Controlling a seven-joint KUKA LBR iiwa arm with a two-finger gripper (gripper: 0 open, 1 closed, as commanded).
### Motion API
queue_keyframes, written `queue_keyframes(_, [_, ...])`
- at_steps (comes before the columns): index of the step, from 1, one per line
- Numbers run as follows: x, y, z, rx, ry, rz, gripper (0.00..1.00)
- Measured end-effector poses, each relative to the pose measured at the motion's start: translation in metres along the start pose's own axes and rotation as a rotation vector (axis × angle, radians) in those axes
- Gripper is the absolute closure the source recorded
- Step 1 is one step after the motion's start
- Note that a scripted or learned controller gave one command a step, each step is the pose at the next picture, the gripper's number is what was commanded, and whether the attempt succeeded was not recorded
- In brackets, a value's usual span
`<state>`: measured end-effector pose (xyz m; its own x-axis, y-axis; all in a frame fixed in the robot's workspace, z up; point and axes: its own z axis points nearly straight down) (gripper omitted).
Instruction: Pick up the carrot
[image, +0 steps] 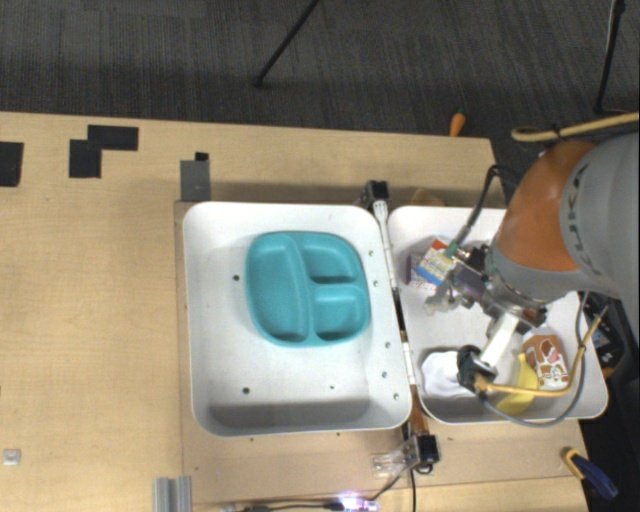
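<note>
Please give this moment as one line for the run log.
gripper: over right bin, next to small colourful pack | left bin: holds teal divided plate | hold: cannot tell

The arm (556, 228) hides much of the right bin (446, 328)

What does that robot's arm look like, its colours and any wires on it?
The arm is a thick, rounded grey shell with a glossy orange band just above the wrist. Below the band it narrows to a dark grey collar, then a small metallic end effector. A thin black cable curves from beside the band down towards the wrist.
</note>
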<state>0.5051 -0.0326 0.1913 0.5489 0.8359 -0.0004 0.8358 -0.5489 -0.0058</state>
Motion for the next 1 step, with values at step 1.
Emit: queue_keyframes(1, [0.0098, -0.0134, -0.0131, -0.006, 0.002, 0.030, 0.00])
